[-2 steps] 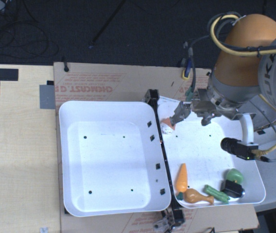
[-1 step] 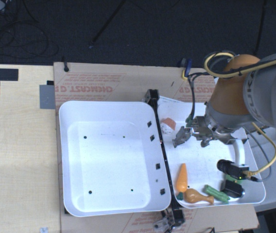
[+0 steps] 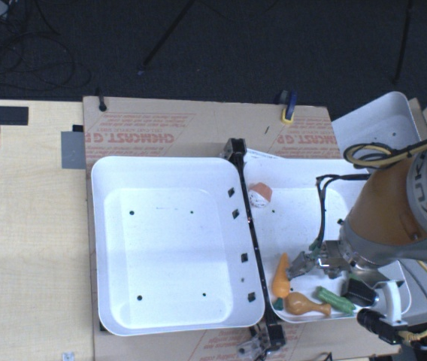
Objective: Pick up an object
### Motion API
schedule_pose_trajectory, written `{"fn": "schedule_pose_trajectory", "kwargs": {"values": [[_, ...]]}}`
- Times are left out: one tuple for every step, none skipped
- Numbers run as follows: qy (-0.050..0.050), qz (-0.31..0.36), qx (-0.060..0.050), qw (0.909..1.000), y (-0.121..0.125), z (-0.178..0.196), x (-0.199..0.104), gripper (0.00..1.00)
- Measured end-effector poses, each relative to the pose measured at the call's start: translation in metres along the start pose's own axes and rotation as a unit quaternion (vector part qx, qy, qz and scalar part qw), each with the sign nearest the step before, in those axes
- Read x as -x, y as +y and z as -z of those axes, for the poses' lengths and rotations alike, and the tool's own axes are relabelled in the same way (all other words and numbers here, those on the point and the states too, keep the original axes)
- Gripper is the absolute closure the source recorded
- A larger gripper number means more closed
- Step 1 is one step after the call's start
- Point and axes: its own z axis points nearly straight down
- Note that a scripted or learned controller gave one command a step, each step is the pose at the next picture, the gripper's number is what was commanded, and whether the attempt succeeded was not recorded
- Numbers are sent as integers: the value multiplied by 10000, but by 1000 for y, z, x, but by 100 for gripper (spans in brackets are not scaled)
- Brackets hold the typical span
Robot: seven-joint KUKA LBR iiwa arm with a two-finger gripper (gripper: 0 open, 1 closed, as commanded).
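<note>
Hand (image 3: 309,262) is low in the right bin (image 3: 296,201), just beside the orange carrot-shaped toy (image 3: 280,277); can't tell if it's clenched or released, and nothing visibly sits in it. Carrot, tan pear-shaped toy (image 3: 304,304) and green cylinder (image 3: 337,300) look like smooth plastic and crowd the near wall, so access is tight. 1 pale round piece (image 3: 259,194) lies apart near the divider; left bin (image 3: 123,201) is bare white plastic on the cardboard-covered bench (image 3: 138,130).

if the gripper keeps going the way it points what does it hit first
Probably the orange carrot-like toy: the gripper points left toward it inside the right bin. Depth is hard to judge, so it might pass above it.
</note>
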Motion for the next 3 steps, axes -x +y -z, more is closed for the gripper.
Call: {"fn": "schedule_pose_trajectory", "kwargs": {"values": [[1, 12, 44, 10000, 5, 13, -2, 100], [1, -5, 44, 10000, 5, 13, -1, 0], [-10, 55, 77, 10000, 76, -36, -18, 0]]}}
